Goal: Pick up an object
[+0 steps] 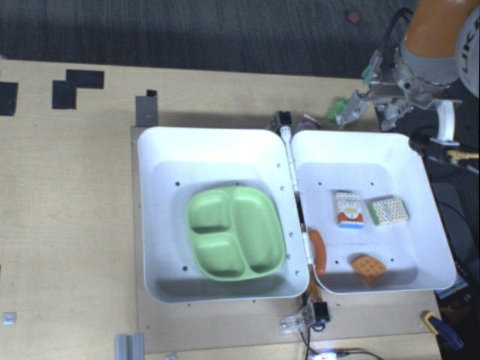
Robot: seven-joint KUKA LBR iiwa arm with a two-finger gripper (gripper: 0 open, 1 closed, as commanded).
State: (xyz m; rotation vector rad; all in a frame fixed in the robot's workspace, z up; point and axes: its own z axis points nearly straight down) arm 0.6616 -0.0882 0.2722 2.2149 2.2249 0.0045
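The gripper (375,107) hangs just past the far edge of the right bin (427,193), near its far right corner, under the arm's orange band (442,10). Its metal parts splay out to both sides there, with a greenish piece on the left; nothing sits between them that I can make out, and whether it is open or closed I cannot tell from here.

Below and nearer, inside the right bin, lie the candidates for picking. A small carton with an orange and white label (349,209) sits about mid-floor, and just beside it to the right a green-patterned packet (389,211). Toward the near edge rests a toy waffle (368,268), and against the bin's left wall lies an orange toy sausage (319,250), close to the near left corner.

The left bin (161,201) carries a green divided plate (236,232), set a little toward its near right corner.

To my eye the pick has not begun: the arm is parked outside the bin, well apart from every item. The next move calls for swinging in over the right bin, settling above one item, likely the carton or the packet since they stand clear of the walls, and descending straight onto it.
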